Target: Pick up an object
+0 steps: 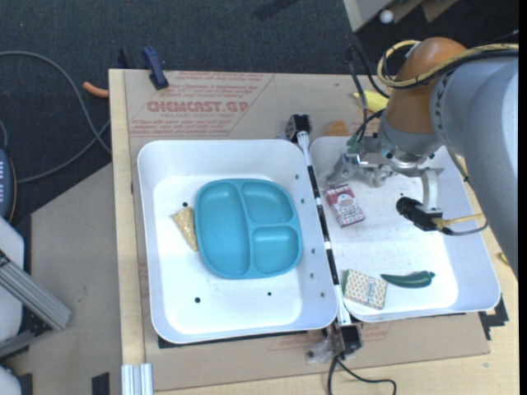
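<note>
My gripper (352, 169) hangs over the far left part of the right bin (473, 290), under the grey arm with its orange band (428, 62). Just below and left of it a small red and white packet (345, 206) lies on the bin floor. A green chilli pepper (408, 279) rests near the front of the same bin. Beside the pepper, in the front left corner, lies a tan patterned square (365, 289). The gripper's metal parts blur together from this angle.
The left bin (165, 303) holds a blue divided plate (248, 226) with a tan wedge (186, 225) tucked against its left side. A black part with a yellow cable (416, 212) hangs off the arm over the right bin. A divider rail (317, 212) runs between the bins.
</note>
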